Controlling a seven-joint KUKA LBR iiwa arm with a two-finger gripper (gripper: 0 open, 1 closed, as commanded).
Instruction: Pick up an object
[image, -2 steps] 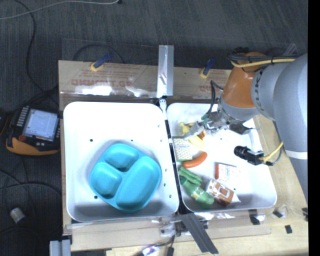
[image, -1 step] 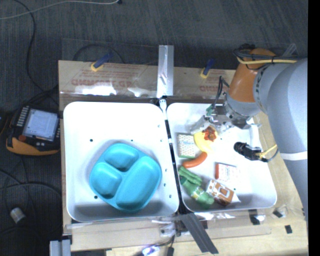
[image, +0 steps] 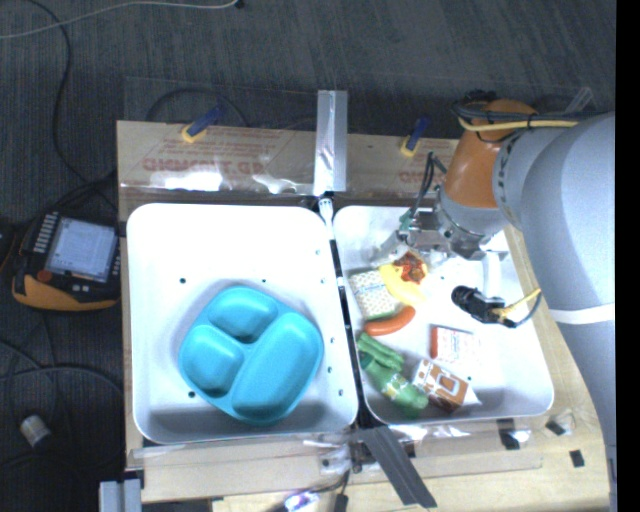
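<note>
Several toys (image: 405, 330) crowd my right bin (image: 520, 385).
My gripper (image: 408, 250) hangs just above the yellow-red piece (image: 407, 275), perhaps touching; its grip I cannot tell.

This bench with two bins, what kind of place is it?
Probably a robot lab bench for grasping tests: a grey arm reaches over two white bins, a handheld control pad lies on the floor, and cables run about.
</note>
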